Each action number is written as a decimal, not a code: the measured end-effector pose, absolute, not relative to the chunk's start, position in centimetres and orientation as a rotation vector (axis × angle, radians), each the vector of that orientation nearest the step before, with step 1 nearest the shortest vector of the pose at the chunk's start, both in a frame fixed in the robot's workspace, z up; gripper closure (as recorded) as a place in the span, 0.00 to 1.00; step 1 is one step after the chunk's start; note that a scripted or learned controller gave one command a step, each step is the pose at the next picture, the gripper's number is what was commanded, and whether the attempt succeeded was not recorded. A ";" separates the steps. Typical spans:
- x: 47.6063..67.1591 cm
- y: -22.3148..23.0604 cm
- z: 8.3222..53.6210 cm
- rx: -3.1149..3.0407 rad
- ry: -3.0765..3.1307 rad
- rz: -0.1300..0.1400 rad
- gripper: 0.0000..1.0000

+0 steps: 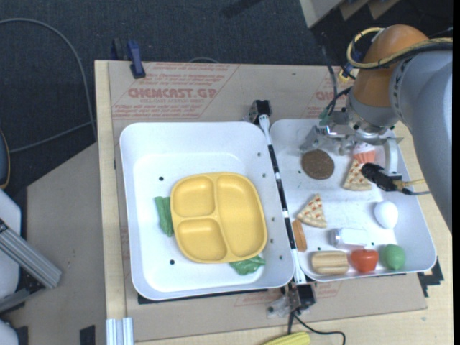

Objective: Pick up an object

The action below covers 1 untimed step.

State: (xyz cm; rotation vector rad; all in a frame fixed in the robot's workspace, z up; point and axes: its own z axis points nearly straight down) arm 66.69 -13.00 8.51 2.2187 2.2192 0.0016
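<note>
- The arm's gripper (357, 136) hangs low over the far edge of the right bin (420, 230), among the toy food there. The step in hand looks like the approach to a grasp, with nothing lifted yet; whether the pincer is spread or pressed together I cannot tell, as the wrist hides it.
- The left bin (144, 192) holds a yellow divided plate (217, 215) near its middle, with a green leafy piece (164, 215) tucked at the plate's left side and another green piece (248, 266) at its near edge.
- In the right bin, a brown round cookie (318, 164) and a pizza slice (356, 176) lie nearest the gripper, by the far edge; either is the likeliest thing to be picked.
- A smaller pizza slice (312, 211) sits toward the bin's left edge, and a white egg (386, 214) toward its right edge.
- Along the near edge stand a hot dog bun (330, 262), a red tomato (364, 260) and a green round fruit (392, 256), side by side.
- The next move calls for settling squarely over one piece, probably the pizza slice, which lies flat and will be hard to pinch.
</note>
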 end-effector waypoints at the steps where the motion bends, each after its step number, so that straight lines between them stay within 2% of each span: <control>1: 64.2 -9.1 8.5 2.222 2.225 0.000 0.00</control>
